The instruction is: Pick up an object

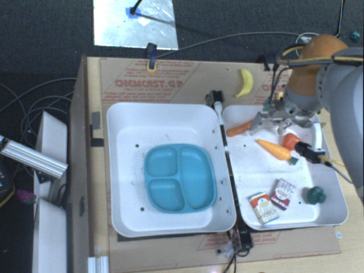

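The gripper (267, 118) is seen low over the far end of the right bin (335, 212), under the grey wrist and its orange band. Whether it is open or closed cannot be told; nothing is seen to be held.

Just beside it, toward the divider, a carrot piece (239, 128) is laid with its long axis running from lower left to upper right, the upper end nearest the gripper. A 2nd carrot (274, 149) is found a little nearer the camera, its pointed tip aimed up-left and its green stub down-right. Between that and the arm a red piece (290, 140) is seen. 2 small cartons (274, 201) and a green lump (315, 195) are set near the front wall, well apart from the gripper. A banana (245, 83) is left outside the bins, on the board.

The carrot piece is judged the likeliest target. A good grasp would be made across its short axis, near its middle, with the descent kept vertical so that it is not pushed against the wall.

The left bin (122, 118) is occupied by a blue tray (180, 178).
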`<action>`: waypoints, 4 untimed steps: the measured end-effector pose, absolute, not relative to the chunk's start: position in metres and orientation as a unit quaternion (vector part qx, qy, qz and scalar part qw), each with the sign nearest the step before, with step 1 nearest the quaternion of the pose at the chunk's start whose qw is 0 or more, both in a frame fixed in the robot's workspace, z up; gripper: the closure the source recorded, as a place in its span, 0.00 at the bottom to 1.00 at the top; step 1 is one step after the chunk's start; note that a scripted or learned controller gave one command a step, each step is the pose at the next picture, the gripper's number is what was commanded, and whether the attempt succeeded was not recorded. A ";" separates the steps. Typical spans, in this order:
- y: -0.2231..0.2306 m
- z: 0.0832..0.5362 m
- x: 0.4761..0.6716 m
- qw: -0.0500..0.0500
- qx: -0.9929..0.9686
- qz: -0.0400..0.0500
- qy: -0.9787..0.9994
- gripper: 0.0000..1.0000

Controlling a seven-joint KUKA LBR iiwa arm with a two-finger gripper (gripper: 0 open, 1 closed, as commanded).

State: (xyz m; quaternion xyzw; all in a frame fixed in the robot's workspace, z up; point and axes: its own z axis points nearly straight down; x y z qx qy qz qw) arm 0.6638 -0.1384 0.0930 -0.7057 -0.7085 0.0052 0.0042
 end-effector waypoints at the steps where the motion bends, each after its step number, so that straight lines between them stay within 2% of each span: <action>1: -0.156 0.085 0.626 -0.001 -0.706 0.000 -0.708 0.00; 2: -0.136 0.085 0.602 0.000 -0.707 0.000 -0.708 0.00; 3: -0.137 0.095 0.603 -0.001 -0.706 -0.001 -0.708 1.00; 4: -0.058 0.186 0.597 -0.001 -0.705 -0.002 -0.709 1.00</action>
